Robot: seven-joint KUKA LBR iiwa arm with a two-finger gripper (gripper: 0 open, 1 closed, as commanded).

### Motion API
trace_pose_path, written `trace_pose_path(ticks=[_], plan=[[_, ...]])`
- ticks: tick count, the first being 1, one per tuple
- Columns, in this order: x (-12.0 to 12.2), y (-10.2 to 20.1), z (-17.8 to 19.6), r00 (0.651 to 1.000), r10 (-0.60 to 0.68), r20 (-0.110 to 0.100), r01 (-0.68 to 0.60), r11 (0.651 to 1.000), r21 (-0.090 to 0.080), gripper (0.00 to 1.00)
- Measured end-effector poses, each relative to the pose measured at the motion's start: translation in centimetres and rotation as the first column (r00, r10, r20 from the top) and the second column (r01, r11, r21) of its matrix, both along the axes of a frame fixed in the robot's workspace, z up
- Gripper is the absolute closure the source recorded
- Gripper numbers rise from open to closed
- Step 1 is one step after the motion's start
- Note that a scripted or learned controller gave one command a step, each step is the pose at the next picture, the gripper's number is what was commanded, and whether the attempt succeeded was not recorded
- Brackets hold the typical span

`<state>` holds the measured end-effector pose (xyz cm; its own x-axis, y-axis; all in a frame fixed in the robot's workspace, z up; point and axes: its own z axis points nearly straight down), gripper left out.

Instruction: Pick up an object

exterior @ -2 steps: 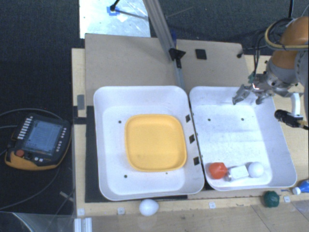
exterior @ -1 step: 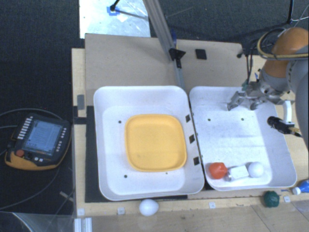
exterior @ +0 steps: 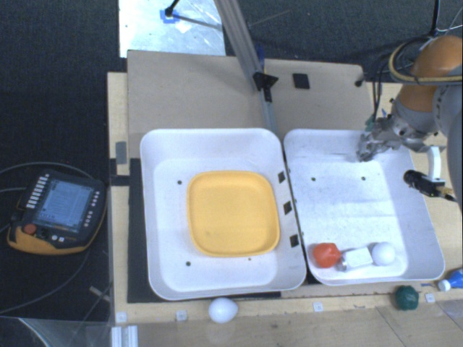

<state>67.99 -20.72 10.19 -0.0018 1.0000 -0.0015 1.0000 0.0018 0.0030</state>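
Pincer (exterior: 367,149) over right bin's (exterior: 347,208) far edge; orange object (exterior: 325,254) near front

Arm (exterior: 427,85) cut off by the right edge; gripper (exterior: 369,148) too small and blurred to read. Blue-and-white item (exterior: 450,282) clipped at the right edge. Clear plastic thing (exterior: 43,332) cut by the bottom edge. White piece (exterior: 356,258) beside orange object (exterior: 325,254): shape unclear.

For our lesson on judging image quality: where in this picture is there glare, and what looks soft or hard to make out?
Camera view: bright glare washes the floor patch at top; the gripper is small and blurred; the white ball nearly merges with the right bin.
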Motion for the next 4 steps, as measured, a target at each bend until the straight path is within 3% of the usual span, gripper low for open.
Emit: trace_pose_path(ticks=[2,4], plan=[[-0.1,0.4,10.5,1.000,-0.001,0.002,0.001,1.000,0.000,1.00],[0.7,12.2,12.8,1.000,0.003,-0.001,-0.003,1.000,0.003,1.00]])
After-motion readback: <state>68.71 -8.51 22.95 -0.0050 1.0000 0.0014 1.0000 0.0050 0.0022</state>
